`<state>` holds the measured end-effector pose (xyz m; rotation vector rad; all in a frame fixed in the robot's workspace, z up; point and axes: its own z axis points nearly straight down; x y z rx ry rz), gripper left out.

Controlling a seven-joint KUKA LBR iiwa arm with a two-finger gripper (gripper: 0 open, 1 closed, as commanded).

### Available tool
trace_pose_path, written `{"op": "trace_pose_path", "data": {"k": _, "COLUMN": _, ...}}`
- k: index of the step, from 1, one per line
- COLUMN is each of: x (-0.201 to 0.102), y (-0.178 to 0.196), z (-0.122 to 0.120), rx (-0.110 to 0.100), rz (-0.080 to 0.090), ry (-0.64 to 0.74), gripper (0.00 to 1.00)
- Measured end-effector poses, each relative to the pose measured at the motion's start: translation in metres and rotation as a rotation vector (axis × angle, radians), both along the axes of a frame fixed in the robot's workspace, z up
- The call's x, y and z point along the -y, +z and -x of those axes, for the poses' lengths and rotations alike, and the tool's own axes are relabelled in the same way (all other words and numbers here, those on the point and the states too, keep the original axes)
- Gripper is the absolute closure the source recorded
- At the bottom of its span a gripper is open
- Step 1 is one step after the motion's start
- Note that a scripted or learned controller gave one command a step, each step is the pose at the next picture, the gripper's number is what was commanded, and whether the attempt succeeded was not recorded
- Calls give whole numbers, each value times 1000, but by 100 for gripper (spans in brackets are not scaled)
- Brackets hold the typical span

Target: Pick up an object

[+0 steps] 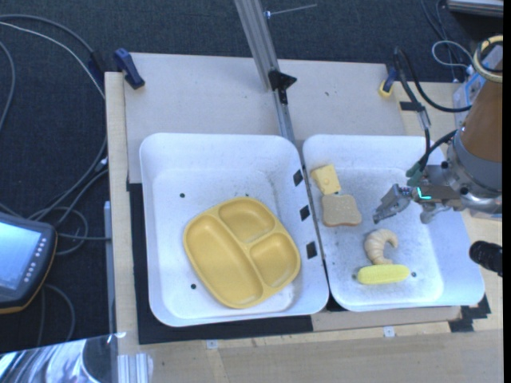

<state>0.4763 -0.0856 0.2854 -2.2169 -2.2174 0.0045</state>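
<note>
Looking down on the right bin [447, 290], the hand [391, 204] hovers just right of the bread slice [342, 211] with nothing visibly gripped (honestly can't tell how open it is), while the cheese wedge [325, 179], croissant [381, 245] and corn cob [382, 274] lie nearby.

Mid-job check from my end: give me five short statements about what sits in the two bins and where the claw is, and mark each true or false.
1. The yellow divided tray lies in the left bin. True.
2. The right bin holds four food items. True: cheese wedge, bread slice, croissant, corn cob.
3. The claw grips the croissant. False: it hangs above the bin floor, right of the bread slice, with nothing seen between its fingers.
4. The corn cob rests on the yellow tray. False: it lies near the right bin's front edge.
5. The cheese wedge lies in the left bin. False: right bin, back left.
</note>
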Motion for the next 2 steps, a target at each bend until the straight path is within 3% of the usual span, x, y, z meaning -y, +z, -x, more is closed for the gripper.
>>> {"op": "trace_pose_path", "data": {"k": 1, "x": 0, "y": 2, "z": -1, "rx": 5, "rz": 1, "ry": 0, "gripper": 0}}
{"op": "trace_pose_path", "data": {"k": 2, "x": 6, "y": -56, "z": -6, "rx": -2, "rz": 0, "ry": -1, "gripper": 0}}
